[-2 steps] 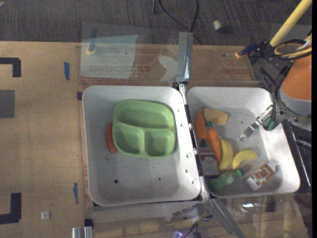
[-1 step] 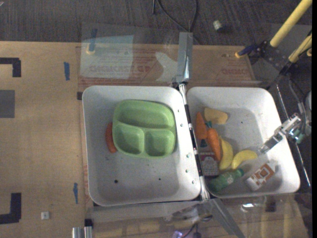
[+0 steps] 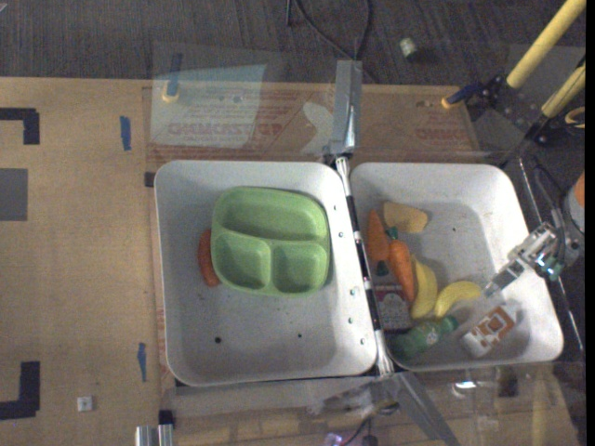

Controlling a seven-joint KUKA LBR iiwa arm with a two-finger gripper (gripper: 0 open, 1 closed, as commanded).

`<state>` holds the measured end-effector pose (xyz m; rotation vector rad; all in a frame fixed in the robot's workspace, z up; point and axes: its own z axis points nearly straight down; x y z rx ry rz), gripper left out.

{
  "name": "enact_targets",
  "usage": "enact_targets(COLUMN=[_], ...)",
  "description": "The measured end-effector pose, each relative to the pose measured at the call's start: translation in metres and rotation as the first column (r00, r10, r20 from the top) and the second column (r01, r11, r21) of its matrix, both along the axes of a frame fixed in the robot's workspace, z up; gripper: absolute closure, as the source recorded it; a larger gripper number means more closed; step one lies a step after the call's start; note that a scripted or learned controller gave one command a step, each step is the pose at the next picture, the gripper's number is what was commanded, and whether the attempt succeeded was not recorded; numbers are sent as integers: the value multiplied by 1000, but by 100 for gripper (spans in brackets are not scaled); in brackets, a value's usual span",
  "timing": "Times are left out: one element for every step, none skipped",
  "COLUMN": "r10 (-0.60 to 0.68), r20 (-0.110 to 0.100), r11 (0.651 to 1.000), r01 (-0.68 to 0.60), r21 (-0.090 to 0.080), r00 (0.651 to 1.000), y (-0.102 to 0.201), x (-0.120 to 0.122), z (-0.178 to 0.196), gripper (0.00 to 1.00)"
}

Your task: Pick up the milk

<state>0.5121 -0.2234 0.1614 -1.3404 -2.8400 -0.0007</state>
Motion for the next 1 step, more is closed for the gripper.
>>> enact_targets(r10=[35], r20=[13], r11=[999], r01=[-35], r21=[-3], r00=[999], y=[0], x=[-27], z=[-74], gripper=[0])
